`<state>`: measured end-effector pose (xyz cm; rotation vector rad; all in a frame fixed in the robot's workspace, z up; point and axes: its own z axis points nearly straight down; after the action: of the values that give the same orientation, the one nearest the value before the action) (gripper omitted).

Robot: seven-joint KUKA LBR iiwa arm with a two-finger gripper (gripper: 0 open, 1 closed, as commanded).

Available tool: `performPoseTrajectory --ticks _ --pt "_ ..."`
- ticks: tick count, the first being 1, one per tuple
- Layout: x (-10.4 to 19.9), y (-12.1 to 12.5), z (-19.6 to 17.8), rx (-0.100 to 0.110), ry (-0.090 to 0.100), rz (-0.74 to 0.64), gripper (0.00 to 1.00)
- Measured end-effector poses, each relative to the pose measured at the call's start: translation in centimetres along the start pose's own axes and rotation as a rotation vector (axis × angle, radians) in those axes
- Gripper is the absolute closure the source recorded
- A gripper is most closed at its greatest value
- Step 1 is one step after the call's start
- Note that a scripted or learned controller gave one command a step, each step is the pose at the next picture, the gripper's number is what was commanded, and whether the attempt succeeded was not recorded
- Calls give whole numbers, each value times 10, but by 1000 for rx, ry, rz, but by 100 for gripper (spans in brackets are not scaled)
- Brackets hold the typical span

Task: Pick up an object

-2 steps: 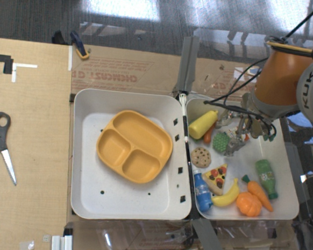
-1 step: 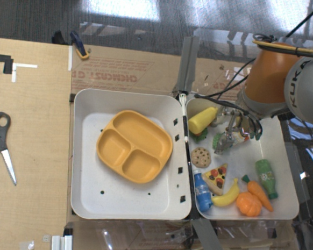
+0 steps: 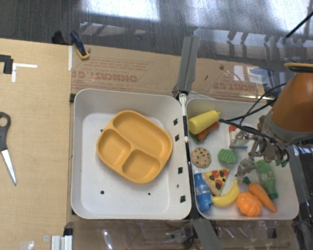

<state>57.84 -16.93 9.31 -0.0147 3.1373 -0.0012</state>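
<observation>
The right bin (image 3: 284,215) holds several toy foods: a yellow cob-shaped piece (image 3: 204,120) lying on a red-brown one (image 3: 205,132), a cookie (image 3: 201,156), a green ridged disc (image 3: 227,155), a pizza slice (image 3: 217,179), a banana (image 3: 226,197), a blue bottle (image 3: 202,191), an orange (image 3: 249,204), a carrot (image 3: 263,195) and a green vegetable (image 3: 266,177). My gripper (image 3: 243,154) hangs over the middle of this bin, just right of the green disc, open with nothing between its fingers. The arm covers the bin's right side.
In the left bin (image 3: 80,196) lies a yellow divided plate (image 3: 134,145). Scissors (image 3: 1,139) rest on the cardboard bench at far left. A metal divider (image 3: 186,65) stands between the bins at the back. Cables (image 3: 254,110) run from the arm over the right bin.
</observation>
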Motion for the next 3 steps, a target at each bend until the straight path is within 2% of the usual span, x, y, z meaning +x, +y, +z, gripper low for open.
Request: performPoseTrajectory --ticks 1,2,3 --pt "61 44 1 -2 3 -10 0" --pt "-73 60 -61 -1 -3 -79 0" --pt "-65 20 0 -1 -1 -81 0"
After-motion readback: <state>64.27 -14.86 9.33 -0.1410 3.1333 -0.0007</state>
